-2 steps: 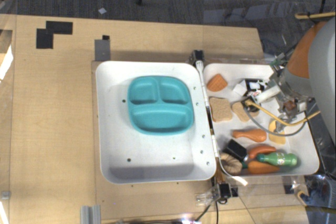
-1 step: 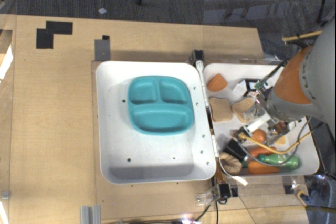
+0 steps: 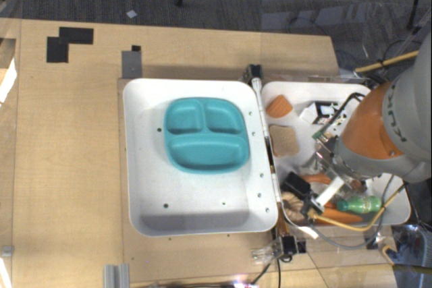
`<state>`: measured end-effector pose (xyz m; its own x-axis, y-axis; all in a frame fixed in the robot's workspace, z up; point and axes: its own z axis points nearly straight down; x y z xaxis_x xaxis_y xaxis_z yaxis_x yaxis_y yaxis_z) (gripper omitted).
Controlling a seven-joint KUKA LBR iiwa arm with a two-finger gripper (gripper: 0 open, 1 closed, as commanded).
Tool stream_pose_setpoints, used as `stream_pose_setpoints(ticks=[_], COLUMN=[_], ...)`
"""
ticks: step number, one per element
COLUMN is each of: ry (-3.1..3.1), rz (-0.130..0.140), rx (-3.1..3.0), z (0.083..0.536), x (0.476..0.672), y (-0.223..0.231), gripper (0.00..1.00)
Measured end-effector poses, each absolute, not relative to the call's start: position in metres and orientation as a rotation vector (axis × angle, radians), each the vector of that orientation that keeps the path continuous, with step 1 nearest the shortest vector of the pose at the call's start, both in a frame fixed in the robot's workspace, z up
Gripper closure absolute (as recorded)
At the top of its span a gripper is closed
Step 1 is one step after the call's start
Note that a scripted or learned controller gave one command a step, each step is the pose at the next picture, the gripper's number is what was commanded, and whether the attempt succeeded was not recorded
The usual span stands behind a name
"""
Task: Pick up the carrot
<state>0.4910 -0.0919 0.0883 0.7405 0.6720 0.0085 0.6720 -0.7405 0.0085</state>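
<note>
The carrot [image 3: 339, 217] is a long orange piece lying near the front edge of the right bin [image 3: 300, 94]. My gripper [image 3: 321, 175] hangs low over the front half of that bin, just behind and to the left of the carrot, reaching in from the right under the orange-banded wrist. A small orange patch shows right beside the gripper, and I cannot tell what it belongs to. The arm hides much of the bin's right side.
A green bottle [image 3: 360, 204] lies just behind the carrot. A tan bread slice [image 3: 284, 140] and an orange wedge [image 3: 279, 105] lie in the right bin's far left part. The left bin [image 3: 145, 165] holds a teal divided plate [image 3: 205, 133].
</note>
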Motion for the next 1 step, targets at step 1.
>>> stream_pose_setpoints(ticks=[1], ry=[1.489], rz=[0.010], rx=[2.758], z=[0.0876], x=[0.5241], y=[-0.1560], gripper=[0.00])
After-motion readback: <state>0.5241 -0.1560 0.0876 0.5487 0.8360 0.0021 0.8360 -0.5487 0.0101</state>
